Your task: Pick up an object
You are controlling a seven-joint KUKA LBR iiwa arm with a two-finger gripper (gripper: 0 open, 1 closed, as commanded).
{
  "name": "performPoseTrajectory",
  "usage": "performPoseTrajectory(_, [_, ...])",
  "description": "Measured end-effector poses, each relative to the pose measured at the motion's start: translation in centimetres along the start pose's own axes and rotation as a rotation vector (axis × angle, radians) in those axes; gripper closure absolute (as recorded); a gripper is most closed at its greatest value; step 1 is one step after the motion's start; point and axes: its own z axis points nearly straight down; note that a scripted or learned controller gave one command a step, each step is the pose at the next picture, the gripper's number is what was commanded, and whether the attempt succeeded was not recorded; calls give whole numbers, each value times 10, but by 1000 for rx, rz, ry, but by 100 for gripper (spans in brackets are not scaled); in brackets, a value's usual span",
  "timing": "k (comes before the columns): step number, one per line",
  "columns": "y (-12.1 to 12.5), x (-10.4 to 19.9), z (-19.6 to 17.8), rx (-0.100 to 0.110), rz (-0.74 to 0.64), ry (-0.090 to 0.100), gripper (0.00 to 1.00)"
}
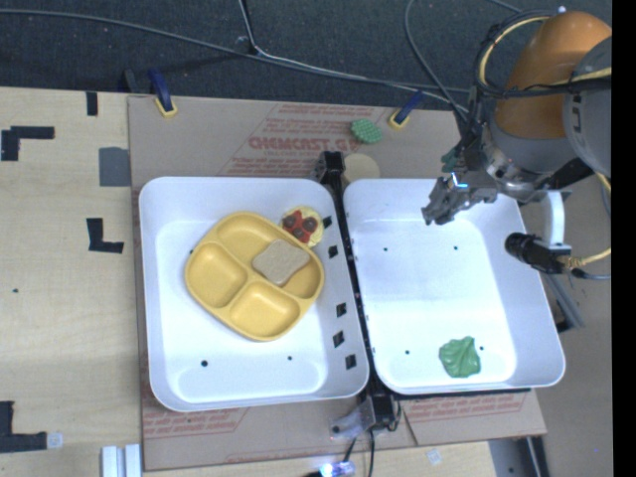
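Grey and dark, the tool [442,210] hangs over the far edge of the right bin [517,266], at the end of the arm [542,78] with its big orange band. Its tip points down and to the left. It is too small and dark to tell if it is open or shut, and nothing can be seen in it.

Right under the tool the bin floor is bare white. The one thing in this bin is a green leaf [460,356], lying flat near the front edge, well apart from the tool. It looks soft and thin, so it may be hard to pinch. The tool would need to go toward the front of the bin and come down low to get it.

Beside this bin sits the left bin [159,266]. In it lies a yellow plate [253,276] with sections. A brown piece like toast [280,261] rests in one section. A small red and dark thing [301,226] sits at the plate's far corner, like berries.

Both bins rest on a brown board on the table [60,266]. A small green toy [366,130] lies on the board behind the bins, where it seems out of play.

The pick has not begun yet, by the look of it.
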Motion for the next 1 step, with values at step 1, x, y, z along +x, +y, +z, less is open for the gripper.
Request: performPoseTrajectory(1, [-11,55,13,2,-4,0,100])
